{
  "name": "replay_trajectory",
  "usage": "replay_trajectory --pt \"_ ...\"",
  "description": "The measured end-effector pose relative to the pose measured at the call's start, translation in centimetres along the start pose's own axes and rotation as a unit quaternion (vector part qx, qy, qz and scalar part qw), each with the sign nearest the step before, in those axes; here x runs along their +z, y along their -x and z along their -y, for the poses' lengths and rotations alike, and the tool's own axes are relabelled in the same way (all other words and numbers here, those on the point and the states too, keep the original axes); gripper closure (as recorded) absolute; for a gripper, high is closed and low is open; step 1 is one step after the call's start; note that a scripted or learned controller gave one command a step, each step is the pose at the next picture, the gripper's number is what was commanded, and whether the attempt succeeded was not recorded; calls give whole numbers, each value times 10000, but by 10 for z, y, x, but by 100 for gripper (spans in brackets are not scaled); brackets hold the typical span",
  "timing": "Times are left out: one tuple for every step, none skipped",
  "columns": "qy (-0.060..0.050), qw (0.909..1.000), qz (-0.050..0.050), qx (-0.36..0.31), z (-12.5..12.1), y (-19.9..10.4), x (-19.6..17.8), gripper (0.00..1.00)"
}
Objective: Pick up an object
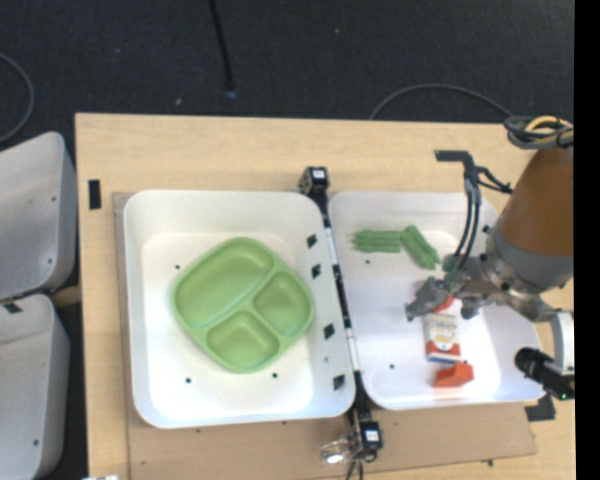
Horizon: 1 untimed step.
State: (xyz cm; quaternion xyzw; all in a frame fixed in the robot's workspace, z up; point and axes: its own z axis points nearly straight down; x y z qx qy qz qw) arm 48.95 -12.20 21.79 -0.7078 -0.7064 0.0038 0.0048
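Reaching in from the right with the arm (540, 218) and hanging the gripper (438, 298) low over the right bin (390, 353), toward that bin's right half. Showing only as a dark grey cluster from above, so not telling whether open or closed; cannot tell.

Lying directly below the gripper in the picture, on the side nearer the bench's front edge: the pack (442, 338), white with red print, flat on the bin floor. Running its long axis almost straight from back to front, leaning slightly rightward toward the front. Pointing its red end (452, 373) away from the gripper, toward the front rim; tucking its white end up against or under the gripper, with contact not clear from this angle. Not showing as gripped.

Lying above and to the left of the gripper, apart from it: a green bar (378, 241), stretching left to right, and just beside its right end a green stub (420, 247), slanting down to the right toward the gripper.

Sitting well to the gripper's left, across the divider, in the left bin (132, 268): a green plate (242, 303) with three compartments, turned at an angle.
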Motion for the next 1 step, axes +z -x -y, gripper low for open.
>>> replay_trajectory --pt "68 10000 11 -15 -3 0 -6 0"
